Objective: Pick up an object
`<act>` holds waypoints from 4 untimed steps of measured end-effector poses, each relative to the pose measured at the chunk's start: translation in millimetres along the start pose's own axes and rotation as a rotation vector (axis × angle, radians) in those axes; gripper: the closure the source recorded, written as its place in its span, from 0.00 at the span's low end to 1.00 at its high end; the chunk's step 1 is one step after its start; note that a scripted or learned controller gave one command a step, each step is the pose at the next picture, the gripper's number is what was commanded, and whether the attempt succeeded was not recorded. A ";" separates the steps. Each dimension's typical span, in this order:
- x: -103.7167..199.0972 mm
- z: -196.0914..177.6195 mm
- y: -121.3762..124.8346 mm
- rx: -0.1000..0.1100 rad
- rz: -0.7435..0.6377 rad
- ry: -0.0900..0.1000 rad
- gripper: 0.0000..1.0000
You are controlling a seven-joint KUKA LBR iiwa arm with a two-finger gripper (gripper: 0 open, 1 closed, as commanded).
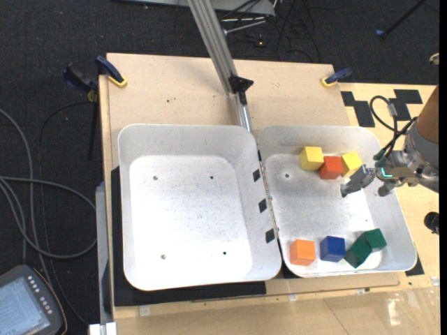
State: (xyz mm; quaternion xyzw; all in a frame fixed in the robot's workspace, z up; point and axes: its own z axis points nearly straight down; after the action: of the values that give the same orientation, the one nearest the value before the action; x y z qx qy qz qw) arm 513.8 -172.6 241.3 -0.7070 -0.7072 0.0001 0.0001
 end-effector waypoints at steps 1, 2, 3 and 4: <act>3.9 44.7 -4.8 0.004 0.001 0.001 0.00; -4.7 93.6 -7.9 0.005 0.002 0.001 0.00; -4.1 147.0 -8.6 0.004 0.001 0.001 0.00; -4.7 133.7 -6.9 -0.002 0.001 -0.001 1.00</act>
State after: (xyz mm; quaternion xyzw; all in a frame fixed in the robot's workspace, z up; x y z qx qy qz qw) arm 506.9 -177.3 107.6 -0.7074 -0.7068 -0.0004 -0.0012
